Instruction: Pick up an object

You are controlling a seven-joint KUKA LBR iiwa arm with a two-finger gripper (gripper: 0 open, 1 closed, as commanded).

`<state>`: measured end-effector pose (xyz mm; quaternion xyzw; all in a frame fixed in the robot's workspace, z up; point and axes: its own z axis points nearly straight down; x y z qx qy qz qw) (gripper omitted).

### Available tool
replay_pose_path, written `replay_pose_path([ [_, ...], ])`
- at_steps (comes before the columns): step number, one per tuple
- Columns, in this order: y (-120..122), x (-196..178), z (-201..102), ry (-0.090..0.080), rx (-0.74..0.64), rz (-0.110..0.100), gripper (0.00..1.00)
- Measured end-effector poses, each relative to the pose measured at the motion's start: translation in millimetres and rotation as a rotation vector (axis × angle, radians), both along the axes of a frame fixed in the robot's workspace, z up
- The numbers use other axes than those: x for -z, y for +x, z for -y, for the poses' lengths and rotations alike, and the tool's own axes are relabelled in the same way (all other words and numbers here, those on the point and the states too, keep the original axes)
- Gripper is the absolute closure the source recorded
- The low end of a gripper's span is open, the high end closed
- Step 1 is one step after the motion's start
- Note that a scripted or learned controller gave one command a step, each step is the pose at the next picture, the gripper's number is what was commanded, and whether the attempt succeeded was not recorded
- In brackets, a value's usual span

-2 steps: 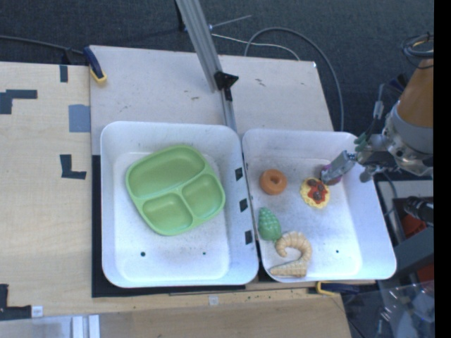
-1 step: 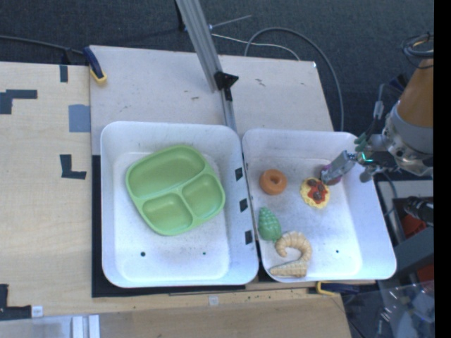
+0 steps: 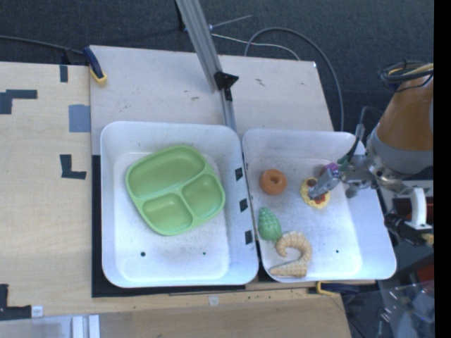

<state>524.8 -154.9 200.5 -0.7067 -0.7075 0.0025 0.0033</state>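
- Yellow and red toy (image 3: 316,193): the likeliest target, lying in the right bin (image 3: 366,259) toward its right side, directly under the gripper tip. It is small and partly covered, so its exact kind cannot be told.
- Gripper (image 3: 325,182): reaching in from the right, low over the right bin, its tip overlapping the toy's far edge. Whether the claw is spread or closed cannot be told, and nothing can be confirmed as held.
- Arm (image 3: 405,129): grey with its orange band at the right edge of the scene, angled down and leftward into the bin.
- Other contents of the right bin, 3 items: an orange ring-shaped toy (image 3: 273,182) to the left of the target and apart from it; a green textured toy (image 3: 268,224) nearer the camera, by the bin's left wall; a tan croissant-shaped toy (image 3: 294,253) just beside the green one, on its near side.
- Left bin (image 3: 113,210): holds 1 green divided plate (image 3: 175,189), well apart from the work.
- Step in hand, by judgement: the final descent or the grasp on the yellow and red toy. No lift is evident.
- Next move, by judgement: seat the claw squarely about the toy, close, then raise straight up. The contact looks off-centre, so the toy may slip or be pushed aside.
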Motion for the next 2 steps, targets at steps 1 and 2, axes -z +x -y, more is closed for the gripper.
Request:
replay_pose_path([
  [1, 7, 54, -7, 0.000, -0.001, 0.001, 0.00],
  [2, 5, 108, -8, 0.000, 0.000, 0.001, 0.00],
])
